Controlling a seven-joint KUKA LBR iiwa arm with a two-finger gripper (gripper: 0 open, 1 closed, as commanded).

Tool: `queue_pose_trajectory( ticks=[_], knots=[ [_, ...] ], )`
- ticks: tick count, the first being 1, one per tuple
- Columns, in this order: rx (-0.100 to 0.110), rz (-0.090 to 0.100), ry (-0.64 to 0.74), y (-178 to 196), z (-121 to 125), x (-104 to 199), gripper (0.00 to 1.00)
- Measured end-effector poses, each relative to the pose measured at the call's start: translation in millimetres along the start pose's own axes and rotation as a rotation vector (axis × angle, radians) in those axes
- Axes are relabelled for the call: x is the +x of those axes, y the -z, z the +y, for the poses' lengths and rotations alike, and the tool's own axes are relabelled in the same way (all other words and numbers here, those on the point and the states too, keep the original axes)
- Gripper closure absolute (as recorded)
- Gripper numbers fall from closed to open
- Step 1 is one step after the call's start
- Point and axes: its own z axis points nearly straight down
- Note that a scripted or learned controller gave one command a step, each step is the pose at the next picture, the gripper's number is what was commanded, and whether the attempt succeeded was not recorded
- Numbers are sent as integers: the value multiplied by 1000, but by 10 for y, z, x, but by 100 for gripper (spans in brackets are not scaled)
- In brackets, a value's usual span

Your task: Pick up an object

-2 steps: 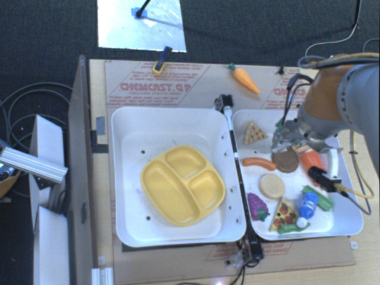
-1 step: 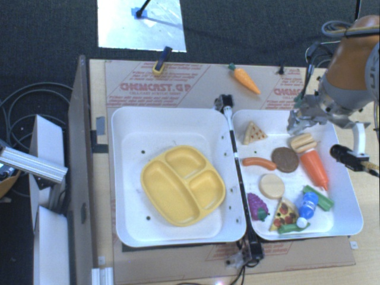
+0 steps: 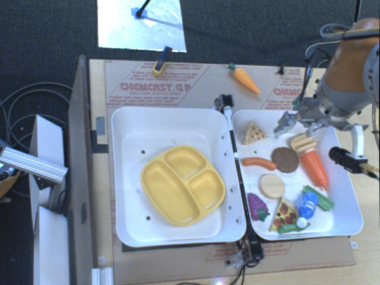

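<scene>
On the bench, the right bin [image 3: 350, 218] is crowded with toy food. The gripper [image 3: 295, 122] hovers spread wide, empty, above its far edge; next, descend onto the hot dog bun [image 3: 303, 142].

Dark carpet floor [image 3: 249, 16] around cardboard-topped bench [image 3: 178, 82].

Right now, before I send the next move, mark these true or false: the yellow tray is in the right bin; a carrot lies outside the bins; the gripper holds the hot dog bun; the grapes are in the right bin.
1. The yellow tray is in the right bin. False: it sits in the left bin.
2. A carrot lies outside the bins. True: on the board behind them.
3. The gripper holds the hot dog bun. False: its fingers are open, with the bun lying below.
4. The grapes are in the right bin. True.
</scene>
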Motion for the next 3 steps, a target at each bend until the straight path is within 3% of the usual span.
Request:
queue_pose_trajectory(
  ticks=[1, 2, 3],
  knots=[
    [8, 0, -5, -1238, 50, -270, 0],
    [-9, -7, 0, -1247, 6, -74, 0],
    [-15, -4, 0, -1113, 33, -73, 100]
  ],
)
